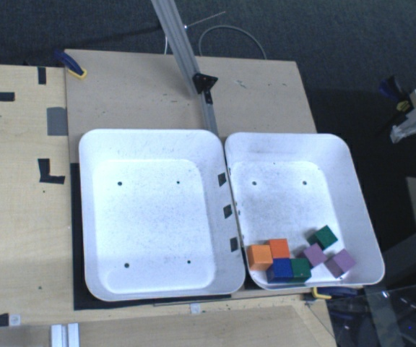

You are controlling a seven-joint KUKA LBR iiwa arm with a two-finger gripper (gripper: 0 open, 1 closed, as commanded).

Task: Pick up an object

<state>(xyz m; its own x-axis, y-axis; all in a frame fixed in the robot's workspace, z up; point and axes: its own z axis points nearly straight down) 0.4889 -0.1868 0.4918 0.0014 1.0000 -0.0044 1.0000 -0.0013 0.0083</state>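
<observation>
Several small blocks lie clustered in the near corner of the right bin (287, 186). An orange block (260, 255) touches a darker orange block (279, 248). In front of them sit a blue block (282, 268) and a green block (300, 269). A purple block (313, 254) lies just right of these. A dark green block (326, 236) and another purple block (340, 262) rest near the bin's right wall.
The left bin (150, 208) sits beside the right one on the wooden bench. A grey metal rail (175, 31) slants down from the top to a black clamp (204, 83). A blue and yellow clip (71, 63) lies at the bench's far left corner. A white object (406, 125) is at the right edge.
</observation>
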